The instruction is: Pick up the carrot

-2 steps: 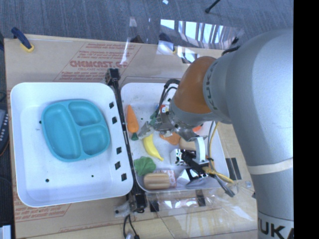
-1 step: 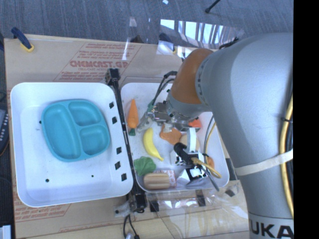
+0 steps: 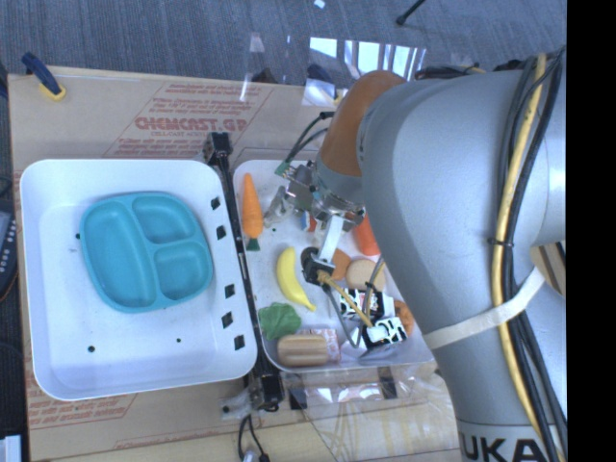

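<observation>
Your gripper (image 3: 313,221) is hanging at the centre of the frame over the right bin (image 3: 252,176); whether it is released or clenched you cannot tell, since the wrist hardware is hiding it, and nothing is showing in its grasp. Working from the lower edge upward: a bread roll (image 3: 302,349) is lying at the bin's near end, a green vegetable (image 3: 276,318) is sitting just above it, and a banana (image 3: 292,277) is lying beyond that. The carrot (image 3: 251,208) is resting farthest up, lengthwise against the bin's left wall, just left of the gripper. In the left bin (image 3: 38,258), a blue divided plate (image 3: 146,251) is waiting, likely as a drop-off spot.
</observation>
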`<state>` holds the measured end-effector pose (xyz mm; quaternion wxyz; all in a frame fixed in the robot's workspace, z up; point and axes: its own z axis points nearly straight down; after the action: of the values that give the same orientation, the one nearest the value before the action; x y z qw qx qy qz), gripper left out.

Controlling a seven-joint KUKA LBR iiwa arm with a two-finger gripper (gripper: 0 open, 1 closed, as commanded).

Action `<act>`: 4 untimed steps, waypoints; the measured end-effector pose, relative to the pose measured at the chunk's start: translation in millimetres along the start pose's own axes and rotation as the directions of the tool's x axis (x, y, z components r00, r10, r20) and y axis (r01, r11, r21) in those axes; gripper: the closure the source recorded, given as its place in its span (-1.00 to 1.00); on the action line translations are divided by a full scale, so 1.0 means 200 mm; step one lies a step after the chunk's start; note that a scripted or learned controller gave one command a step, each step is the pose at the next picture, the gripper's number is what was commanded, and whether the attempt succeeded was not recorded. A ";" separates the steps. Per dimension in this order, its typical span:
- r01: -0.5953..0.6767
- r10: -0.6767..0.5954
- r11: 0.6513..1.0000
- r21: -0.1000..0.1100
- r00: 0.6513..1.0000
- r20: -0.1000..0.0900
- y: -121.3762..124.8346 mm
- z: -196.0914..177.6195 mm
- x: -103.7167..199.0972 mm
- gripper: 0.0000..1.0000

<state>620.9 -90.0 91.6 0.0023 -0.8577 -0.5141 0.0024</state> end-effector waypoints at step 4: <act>-0.612 0.612 0.791 0.004 0.791 -0.005 -0.36 -0.52 0.17 -1.00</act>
<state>573.9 -26.3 195.3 0.0040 -0.9779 -0.2089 0.0009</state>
